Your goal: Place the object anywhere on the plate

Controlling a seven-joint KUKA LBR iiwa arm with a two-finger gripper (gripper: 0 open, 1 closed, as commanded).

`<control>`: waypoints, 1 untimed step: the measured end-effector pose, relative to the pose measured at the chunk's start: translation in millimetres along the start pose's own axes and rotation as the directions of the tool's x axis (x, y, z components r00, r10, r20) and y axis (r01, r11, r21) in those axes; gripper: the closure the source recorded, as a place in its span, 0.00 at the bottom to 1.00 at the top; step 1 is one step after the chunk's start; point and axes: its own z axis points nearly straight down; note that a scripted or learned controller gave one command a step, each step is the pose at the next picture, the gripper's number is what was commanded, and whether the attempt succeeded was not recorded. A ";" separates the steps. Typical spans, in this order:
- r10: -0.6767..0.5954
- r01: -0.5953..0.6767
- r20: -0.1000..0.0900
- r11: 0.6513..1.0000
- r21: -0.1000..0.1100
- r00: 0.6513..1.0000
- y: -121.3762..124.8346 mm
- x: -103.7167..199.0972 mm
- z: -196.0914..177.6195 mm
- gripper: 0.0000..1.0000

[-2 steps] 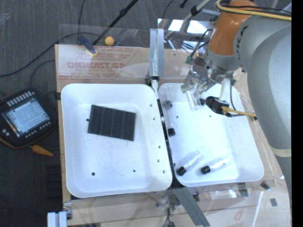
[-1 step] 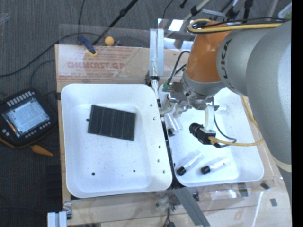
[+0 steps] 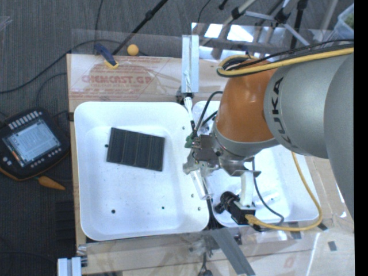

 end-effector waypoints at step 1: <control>-0.042 0.042 0.001 0.999 -0.003 0.999 -7.6 72.0 -59.1 1.00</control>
